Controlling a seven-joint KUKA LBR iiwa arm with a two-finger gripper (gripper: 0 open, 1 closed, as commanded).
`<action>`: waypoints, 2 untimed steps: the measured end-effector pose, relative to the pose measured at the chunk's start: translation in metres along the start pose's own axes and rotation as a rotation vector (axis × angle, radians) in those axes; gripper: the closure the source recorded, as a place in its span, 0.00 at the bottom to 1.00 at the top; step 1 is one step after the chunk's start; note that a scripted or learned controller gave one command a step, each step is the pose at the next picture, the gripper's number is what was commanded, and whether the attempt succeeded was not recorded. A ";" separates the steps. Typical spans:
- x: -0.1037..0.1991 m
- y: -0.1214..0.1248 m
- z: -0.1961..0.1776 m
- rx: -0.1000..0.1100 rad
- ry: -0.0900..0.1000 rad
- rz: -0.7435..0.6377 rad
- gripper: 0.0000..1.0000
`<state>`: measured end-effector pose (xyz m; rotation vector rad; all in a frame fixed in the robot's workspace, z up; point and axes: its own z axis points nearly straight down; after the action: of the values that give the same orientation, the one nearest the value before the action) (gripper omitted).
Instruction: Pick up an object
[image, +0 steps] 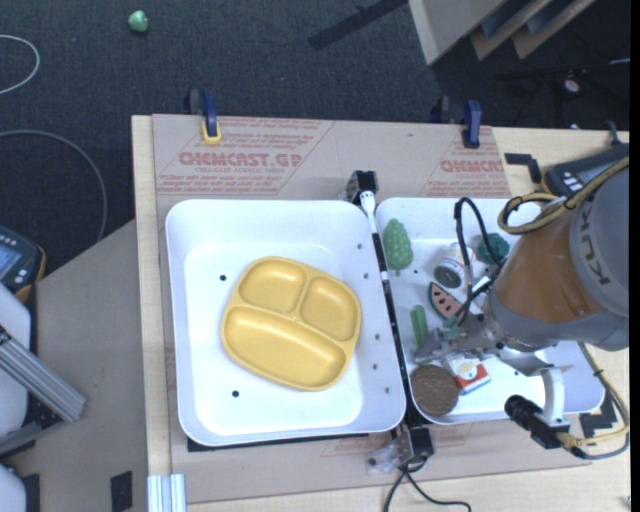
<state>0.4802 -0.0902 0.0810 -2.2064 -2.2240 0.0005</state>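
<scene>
The right bin (432, 225) holds several small objects. A green bumpy piece (398, 243) lies by its left wall, with a small tin can (450, 272) and a watermelon slice (446, 299) nearer the middle. A slim green piece (418, 323) lies below them. A brown round disc (435, 388) and a red-and-white item (472, 376) sit at the front. My gripper (447, 346) hangs low over the bin, just above the brown disc and right of the slim green piece. The arm's body hides the right half of the bin.
The left bin (190, 300) holds a yellow divided plate (290, 321). A teal item (493, 248) peeks out beside the arm's cables. A black divider (381, 270) runs between the bins. Blue clamps (209, 110) grip the board's far edge.
</scene>
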 end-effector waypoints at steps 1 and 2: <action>-0.006 0.000 -0.015 -0.007 -0.007 0.008 1.00; 0.049 0.001 -0.128 -0.019 -0.004 0.000 1.00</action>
<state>0.4819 -0.0422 0.2093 -2.2180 -2.2351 -0.0158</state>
